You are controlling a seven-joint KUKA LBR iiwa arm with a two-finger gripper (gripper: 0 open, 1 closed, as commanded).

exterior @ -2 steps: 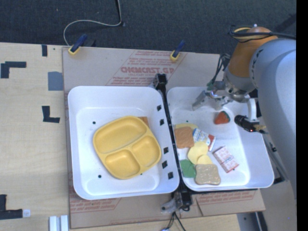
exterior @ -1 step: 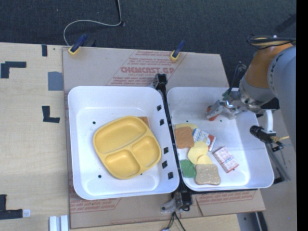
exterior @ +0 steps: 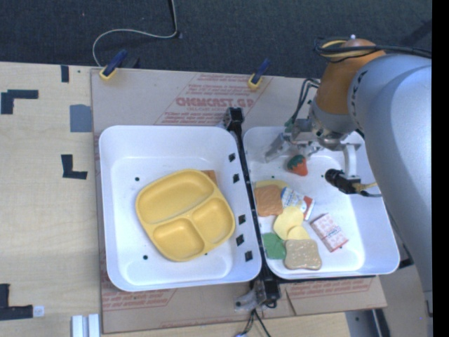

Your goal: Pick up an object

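Grey metal fingers of the tool [exterior: 280, 144] reach into the far part of the right bin [exterior: 379, 255], spread a little apart, with nothing between them; whether they could close further cannot be told from this angle. Just beside the tool, on its near side and slightly toward the arm, lies a small orange and green toy carrot [exterior: 299, 165], close to the fingers but not gripped. Farther toward the front of that bin, well below the tool, the other play foods cluster: a brown toast-like slice [exterior: 268, 200], a small white and blue packet [exterior: 295, 200] beside it, a pale yellow piece [exterior: 288, 224], a green piece [exterior: 273, 246], a tan bread slice [exterior: 302, 255] at the front, and a red and white carton [exterior: 328, 232] lying nearer the arm's side. A black fitting [exterior: 342, 181] with a cable hangs off the arm over the bin, on the arm's side of the carrot. Across the black divider [exterior: 240, 188], away from the arm, the left bin [exterior: 116, 153] holds a yellow divided plate [exterior: 185, 214] lying flat, with a brown edge of something peeking out from beneath its far corner. Both bins rest on a cardboard sheet [exterior: 189, 100] on the wooden desk [exterior: 42, 209], fastened at its far edge by two yellow and blue clamps [exterior: 112, 67].
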